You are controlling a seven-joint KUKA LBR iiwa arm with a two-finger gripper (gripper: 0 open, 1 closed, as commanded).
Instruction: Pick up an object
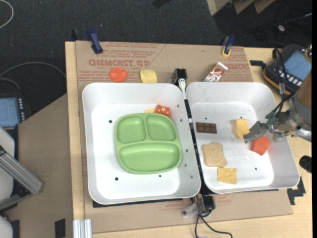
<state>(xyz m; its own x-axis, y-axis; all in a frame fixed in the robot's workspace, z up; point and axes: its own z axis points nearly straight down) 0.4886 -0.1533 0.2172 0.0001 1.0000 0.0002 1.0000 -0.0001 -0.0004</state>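
A lab: clamped cardboard bench (pixel 148 58), loose cables (pixel 205 222), dark carpet.

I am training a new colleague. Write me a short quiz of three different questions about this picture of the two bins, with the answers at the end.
1. True or false: the green divided plate lies in the right bin.
2. Which item lies nearest to the gripper? A) the chocolate bar B) the orange block C) the cracker
3. Fill the gap: on the board behind the left bin, an orange round piece lies beside a ____ piece.

Key: 1 false, it lies in the left bin; 2 B; 3 yellow.
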